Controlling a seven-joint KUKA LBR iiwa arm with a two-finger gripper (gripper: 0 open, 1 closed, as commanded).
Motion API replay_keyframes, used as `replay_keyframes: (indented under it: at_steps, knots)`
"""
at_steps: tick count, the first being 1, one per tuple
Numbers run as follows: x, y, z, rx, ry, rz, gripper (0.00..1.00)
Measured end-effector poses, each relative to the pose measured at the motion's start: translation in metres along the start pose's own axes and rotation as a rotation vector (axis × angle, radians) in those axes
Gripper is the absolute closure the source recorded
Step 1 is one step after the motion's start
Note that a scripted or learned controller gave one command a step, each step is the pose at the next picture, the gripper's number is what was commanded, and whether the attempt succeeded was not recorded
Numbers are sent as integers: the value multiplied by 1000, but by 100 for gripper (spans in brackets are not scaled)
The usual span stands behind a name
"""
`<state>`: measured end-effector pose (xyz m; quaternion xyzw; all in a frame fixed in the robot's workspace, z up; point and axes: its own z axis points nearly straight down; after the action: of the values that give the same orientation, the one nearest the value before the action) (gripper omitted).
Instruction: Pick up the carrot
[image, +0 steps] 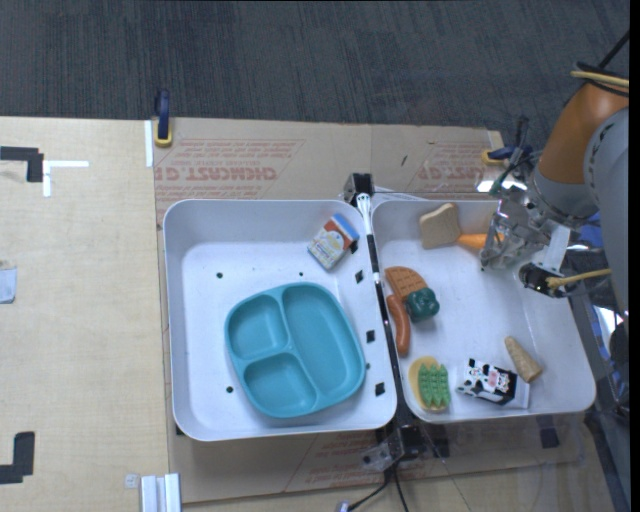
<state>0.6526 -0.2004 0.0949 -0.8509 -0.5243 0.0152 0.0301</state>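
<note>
In the right bin (560, 330), you have open white floor through the middle, between the far-side items and the near row. At the far wall, the bread slice (438, 225) sits just left of the carrot (472, 241), and the gripper (503, 243) crowds the carrot's right end. Along the left wall, a croissant (401, 281), broccoli (422, 304) and sausage (401, 327) cluster together. Near the front edge lie a corn cob (432, 385), a milk carton (489, 381) and a cone-shaped piece (523, 358).
</note>
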Motion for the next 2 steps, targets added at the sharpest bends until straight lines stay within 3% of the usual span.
replay_keyframes:
  at_steps: [1,2]
  knots:
    - [5,-1,0,2,10,-1,0]
    - [2,-2,-9,12,-1,-5,100]
